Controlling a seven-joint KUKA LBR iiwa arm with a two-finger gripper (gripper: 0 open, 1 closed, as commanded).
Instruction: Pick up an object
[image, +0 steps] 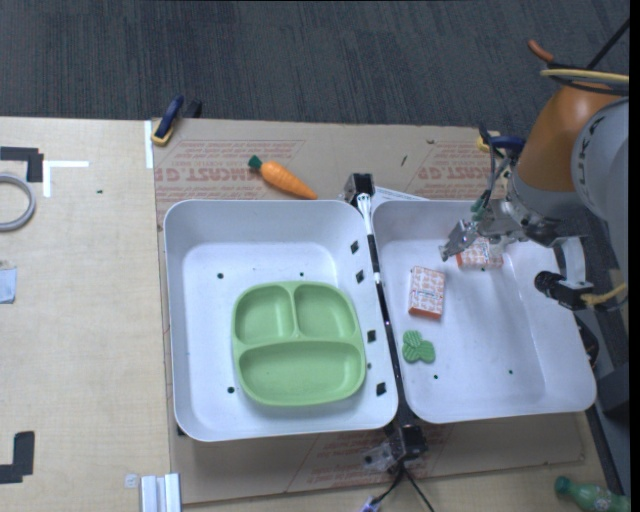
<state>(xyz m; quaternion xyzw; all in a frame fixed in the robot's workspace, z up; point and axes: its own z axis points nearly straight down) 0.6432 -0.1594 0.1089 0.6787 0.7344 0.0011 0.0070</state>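
Observation:
My gripper (468, 243) hangs over the back of the right bin (520, 385), reaching in from the right. A small orange-and-white packet (482, 257) sits between its fingertips, and the fingers are shut on it. Lower left of the gripper, on the same bin's floor, lies a red-and-white patterned box (427, 292). A small green leaf-shaped toy (418, 349) lies nearer the front. In the left bin (200, 260) rests a green divided plate (297, 343).
An orange toy carrot (282, 178) lies on the cardboard behind the left bin. A blue-and-yellow clip (167, 120) sits at the cardboard's back left corner. Black clamps (359, 187) join the bins along the middle wall. A green bottle (590, 493) lies at the front right.

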